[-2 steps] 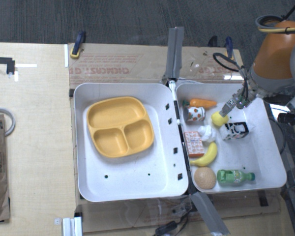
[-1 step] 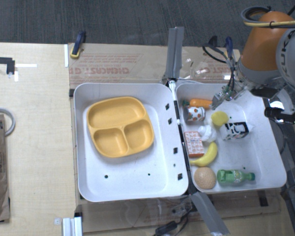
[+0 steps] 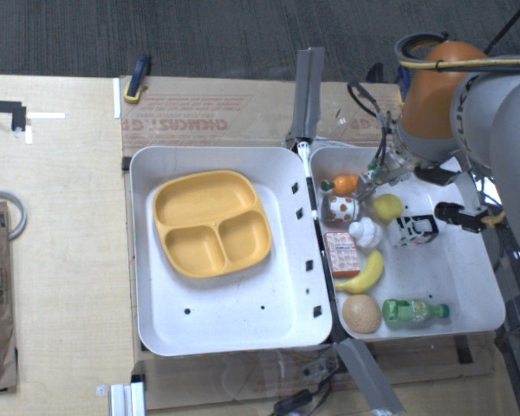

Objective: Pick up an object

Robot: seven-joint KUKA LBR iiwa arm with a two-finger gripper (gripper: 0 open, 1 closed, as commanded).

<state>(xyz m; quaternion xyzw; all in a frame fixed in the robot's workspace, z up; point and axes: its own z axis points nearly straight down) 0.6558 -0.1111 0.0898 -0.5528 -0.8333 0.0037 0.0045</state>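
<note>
The right bin (image 3: 468,267) holds several small items. An orange toy (image 3: 345,184) and a white cup with red spots (image 3: 341,206) lie at its far left. Beside them are a yellow lemon (image 3: 386,207), a white crumpled piece (image 3: 364,230) and a black-and-white object (image 3: 414,228). Nearer the front lie a red box (image 3: 341,251), a banana (image 3: 367,272), a tan egg-shaped item (image 3: 360,313) and a green bottle (image 3: 413,311). My gripper (image 3: 374,177) hangs low over the bin's far left part, just above the lemon and right of the orange toy. Nothing is visibly held.
The left bin (image 3: 156,310) carries a yellow divided plate (image 3: 211,222). A grey divider post (image 3: 308,94) rises between the bins at the back. The arm's grey body and orange band (image 3: 438,94) cover the right bin's far right corner. Cables trail near the gripper.
</note>
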